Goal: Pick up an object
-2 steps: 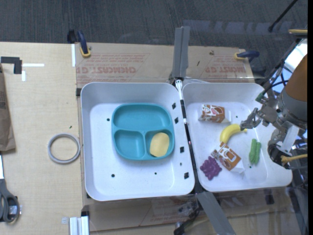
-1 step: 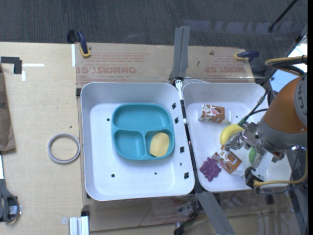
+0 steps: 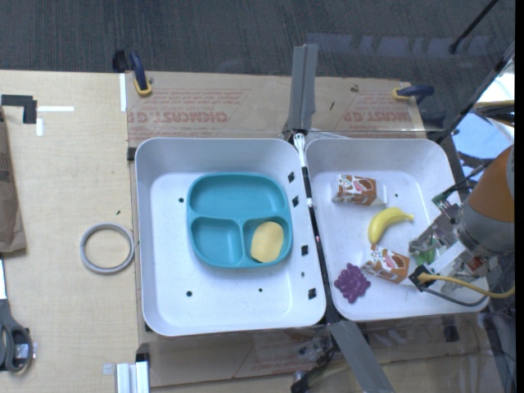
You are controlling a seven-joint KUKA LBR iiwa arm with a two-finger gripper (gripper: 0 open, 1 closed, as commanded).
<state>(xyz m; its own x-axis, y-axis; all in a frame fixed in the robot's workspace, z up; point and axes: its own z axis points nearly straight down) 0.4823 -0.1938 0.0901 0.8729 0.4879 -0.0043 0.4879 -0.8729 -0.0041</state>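
Note:
The right bin (image 3: 426,158) holds a brown and white snack packet (image 3: 354,189) near its back, a yellow banana (image 3: 389,222) in the middle, a second snack packet (image 3: 386,264) toward the front, and a purple bunch of grapes (image 3: 352,282) at the front left. My gripper (image 3: 422,250) is low at the right side of this bin, right beside the second packet's right end. Nothing shows between it and the packet. A yellow cable loops under the wrist.
The left bin (image 3: 164,219) holds a teal divided plate (image 3: 221,211) with a yellow lemon-like object (image 3: 267,241) in its front right compartment. A grey ring (image 3: 107,247) and scissors (image 3: 15,344) lie on the bench to the left. A divider bar (image 3: 301,97) stands between the bins at the back.

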